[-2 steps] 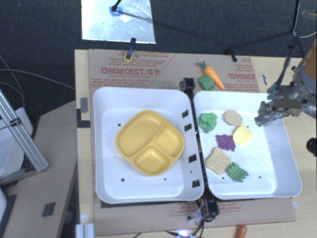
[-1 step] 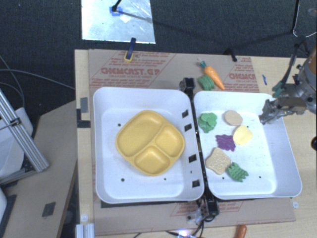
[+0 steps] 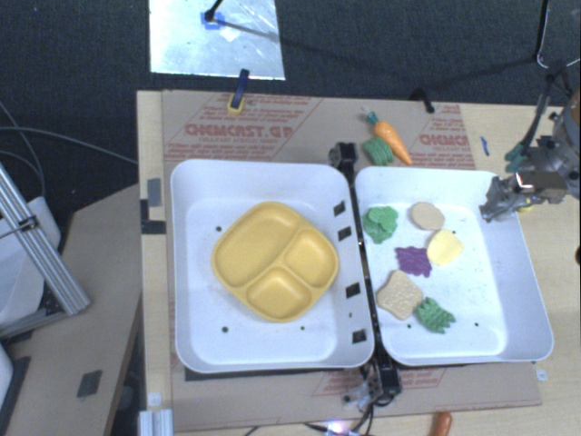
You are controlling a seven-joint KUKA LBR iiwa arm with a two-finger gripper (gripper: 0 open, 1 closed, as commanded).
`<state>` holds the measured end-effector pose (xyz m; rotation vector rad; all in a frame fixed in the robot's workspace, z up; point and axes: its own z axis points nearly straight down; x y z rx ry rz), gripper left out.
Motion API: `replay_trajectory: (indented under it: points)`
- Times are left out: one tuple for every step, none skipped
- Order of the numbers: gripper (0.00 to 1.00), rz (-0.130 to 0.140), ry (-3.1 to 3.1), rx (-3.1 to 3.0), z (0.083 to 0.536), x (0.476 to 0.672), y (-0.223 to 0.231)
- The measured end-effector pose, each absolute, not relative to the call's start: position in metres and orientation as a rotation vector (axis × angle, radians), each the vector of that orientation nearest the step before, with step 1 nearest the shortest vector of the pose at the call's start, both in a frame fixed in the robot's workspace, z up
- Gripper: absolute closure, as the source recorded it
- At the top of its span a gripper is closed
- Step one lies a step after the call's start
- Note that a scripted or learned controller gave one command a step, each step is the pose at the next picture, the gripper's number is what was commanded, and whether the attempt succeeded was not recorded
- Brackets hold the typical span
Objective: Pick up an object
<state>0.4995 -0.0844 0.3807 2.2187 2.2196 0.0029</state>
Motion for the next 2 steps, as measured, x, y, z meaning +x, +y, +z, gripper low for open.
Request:
replay_trajectory:
  points:
    - [1.00, 0.002, 2.221, 2.220, 0.3765, 0.4933, -0.0838]
    - [1.00, 0.003, 2.222, 2.216, 0.3747, 0.5019, -0.0830]
